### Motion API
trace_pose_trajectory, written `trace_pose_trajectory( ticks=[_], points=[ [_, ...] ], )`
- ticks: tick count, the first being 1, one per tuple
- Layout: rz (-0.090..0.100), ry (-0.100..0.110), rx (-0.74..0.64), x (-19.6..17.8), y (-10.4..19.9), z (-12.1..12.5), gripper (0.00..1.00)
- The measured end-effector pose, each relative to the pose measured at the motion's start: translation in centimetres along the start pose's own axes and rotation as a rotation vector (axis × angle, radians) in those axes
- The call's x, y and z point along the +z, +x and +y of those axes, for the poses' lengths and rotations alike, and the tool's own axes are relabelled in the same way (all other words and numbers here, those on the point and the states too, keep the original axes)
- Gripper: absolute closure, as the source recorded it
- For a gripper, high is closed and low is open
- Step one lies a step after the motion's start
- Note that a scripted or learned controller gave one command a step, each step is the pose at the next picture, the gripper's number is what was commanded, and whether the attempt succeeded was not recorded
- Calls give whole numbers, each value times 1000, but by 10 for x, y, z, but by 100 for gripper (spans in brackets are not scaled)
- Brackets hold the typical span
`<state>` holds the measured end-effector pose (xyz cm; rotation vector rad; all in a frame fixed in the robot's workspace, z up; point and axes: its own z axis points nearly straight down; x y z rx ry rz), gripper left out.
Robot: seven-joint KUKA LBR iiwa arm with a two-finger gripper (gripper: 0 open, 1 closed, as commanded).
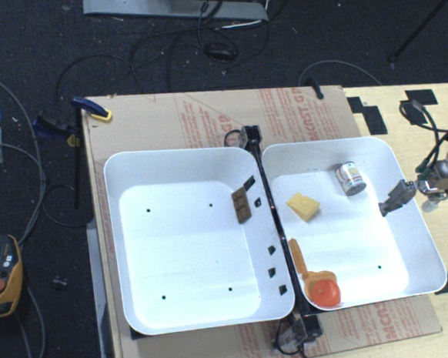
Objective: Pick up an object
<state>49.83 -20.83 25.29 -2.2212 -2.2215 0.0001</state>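
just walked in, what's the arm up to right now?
It's a pick attempt, nothing grasped yet. The hand sits over the right edge of the right bin, with nothing visibly in it. That bin holds a small metal can, a yellow block and an orange-handled tool with a red head. A brown piece lies against the right wall of the left bin.

two white bins: the left bin (131, 174) and the right bin (376, 151). one brown block (241, 206) near the left bin's right edge. in the right bin, one silver can (350, 177), one yellow sponge (304, 206), one orange-handled red-headed utensil (317, 281).
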Motion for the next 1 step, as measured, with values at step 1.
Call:
trace_pose_trajectory(
  ticks=[1],
  points=[
    [0,0,-1,-5,-14,64,0]
  ],
)
